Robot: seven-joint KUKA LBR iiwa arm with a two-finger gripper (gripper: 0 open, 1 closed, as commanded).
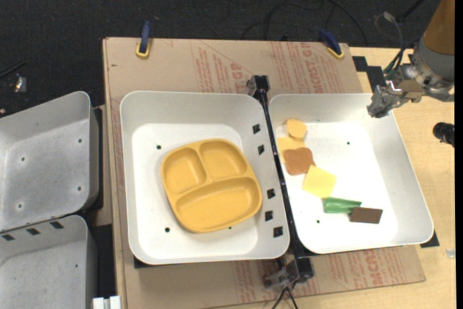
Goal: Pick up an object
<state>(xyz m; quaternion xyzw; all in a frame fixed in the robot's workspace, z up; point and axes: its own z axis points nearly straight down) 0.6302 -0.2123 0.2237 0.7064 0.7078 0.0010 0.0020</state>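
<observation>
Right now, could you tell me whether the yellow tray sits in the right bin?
No, the tray lies in the left bin.

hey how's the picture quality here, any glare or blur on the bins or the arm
Camera view: lighting is even and soft; the right bin and left bin look bright but keep detail, with no hard glare. The yellow tray and small pieces are fairly sharp. The gripper at the right bin's far corner looks small and slightly soft.
</observation>
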